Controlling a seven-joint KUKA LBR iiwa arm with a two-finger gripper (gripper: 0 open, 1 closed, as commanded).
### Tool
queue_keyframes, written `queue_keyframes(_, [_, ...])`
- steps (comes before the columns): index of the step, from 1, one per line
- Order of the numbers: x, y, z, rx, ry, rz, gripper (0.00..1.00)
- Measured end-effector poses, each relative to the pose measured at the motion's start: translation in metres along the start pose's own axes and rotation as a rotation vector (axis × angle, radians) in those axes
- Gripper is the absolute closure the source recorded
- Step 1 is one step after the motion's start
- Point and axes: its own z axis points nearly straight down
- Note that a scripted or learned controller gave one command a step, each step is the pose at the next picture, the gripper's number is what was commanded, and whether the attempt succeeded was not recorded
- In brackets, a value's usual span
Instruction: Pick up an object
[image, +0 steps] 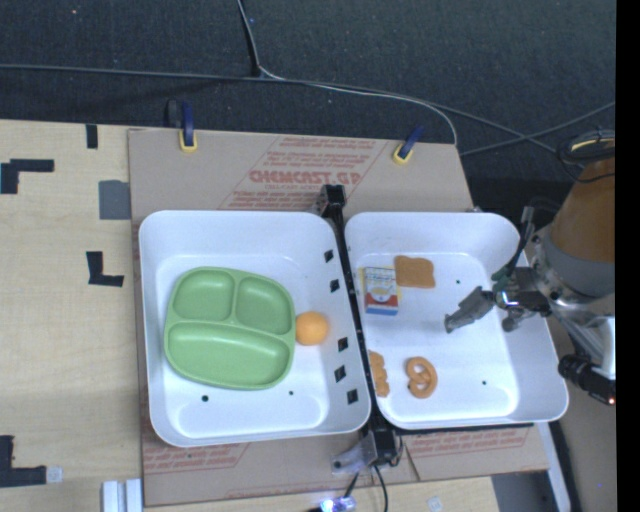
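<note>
Looking down on the tabletop, you get two shallow white bins side by side on a sheet of brown cardboard with red print, held at the far edge by two yellow clamps.

Left bin has a green divided plate with three compartments, sitting toward its left half. Just beside the plate's right edge there's a small orange ball, pretty much touching the rim of the plate as far as I can tell.

Right bin is where the stuff to pick from is. A small carton with a blue and red label lies near the bin's left wall, and a slice of toast is just beside it on the right, toward the far side. Closer to the near edge there's a pretzel, and left of that some orange-brown piece tucked against the bin's left wall, too small to say what it is.

The arm comes in from the right, and the gripper hangs over the right part of the right bin. Its fingers are spread apart, nothing between them. One dark finger sticks out leftward toward the middle of the bin, well apart from the pretzel and the toast
</note>
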Motion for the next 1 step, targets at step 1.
queue_keyframes(1, [0.0003,0.0026,-0.0055,-0.012,-0.002,-0.004,0.0])
